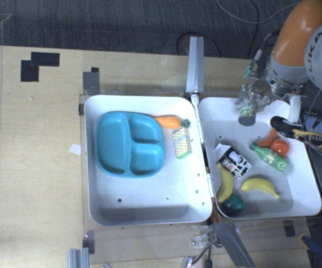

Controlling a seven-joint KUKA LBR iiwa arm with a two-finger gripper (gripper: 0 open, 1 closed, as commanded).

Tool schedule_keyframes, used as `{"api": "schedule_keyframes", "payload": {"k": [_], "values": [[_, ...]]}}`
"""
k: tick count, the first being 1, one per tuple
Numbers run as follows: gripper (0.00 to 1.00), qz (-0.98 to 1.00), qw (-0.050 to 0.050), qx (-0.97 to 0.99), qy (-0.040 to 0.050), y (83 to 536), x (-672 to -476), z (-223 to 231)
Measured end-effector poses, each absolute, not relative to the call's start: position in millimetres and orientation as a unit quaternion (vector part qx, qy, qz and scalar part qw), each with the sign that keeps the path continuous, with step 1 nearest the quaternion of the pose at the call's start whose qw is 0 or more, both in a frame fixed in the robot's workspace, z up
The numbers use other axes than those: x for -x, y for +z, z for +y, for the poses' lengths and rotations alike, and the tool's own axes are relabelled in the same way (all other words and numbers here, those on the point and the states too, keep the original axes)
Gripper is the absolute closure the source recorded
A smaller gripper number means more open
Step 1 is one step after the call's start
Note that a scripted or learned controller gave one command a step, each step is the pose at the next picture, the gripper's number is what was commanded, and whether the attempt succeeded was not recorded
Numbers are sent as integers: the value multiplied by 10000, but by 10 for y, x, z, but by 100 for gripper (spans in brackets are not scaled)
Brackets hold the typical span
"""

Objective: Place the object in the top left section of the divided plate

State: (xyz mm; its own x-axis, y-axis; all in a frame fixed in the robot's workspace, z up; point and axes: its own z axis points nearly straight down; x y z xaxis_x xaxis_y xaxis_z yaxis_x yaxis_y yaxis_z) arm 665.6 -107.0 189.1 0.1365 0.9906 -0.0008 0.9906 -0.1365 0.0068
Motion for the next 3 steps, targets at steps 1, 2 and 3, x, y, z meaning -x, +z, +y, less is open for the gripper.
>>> {"api": "schedule_keyframes", "payload": {"k": [1,2,3], "values": [[100,6653,18,-7466,30,2186,-6600,-177],[100,6995,15,-7147,31,2301,-6687,825],[0,6994,15,-7147,31,2301,-6688,824]]}}
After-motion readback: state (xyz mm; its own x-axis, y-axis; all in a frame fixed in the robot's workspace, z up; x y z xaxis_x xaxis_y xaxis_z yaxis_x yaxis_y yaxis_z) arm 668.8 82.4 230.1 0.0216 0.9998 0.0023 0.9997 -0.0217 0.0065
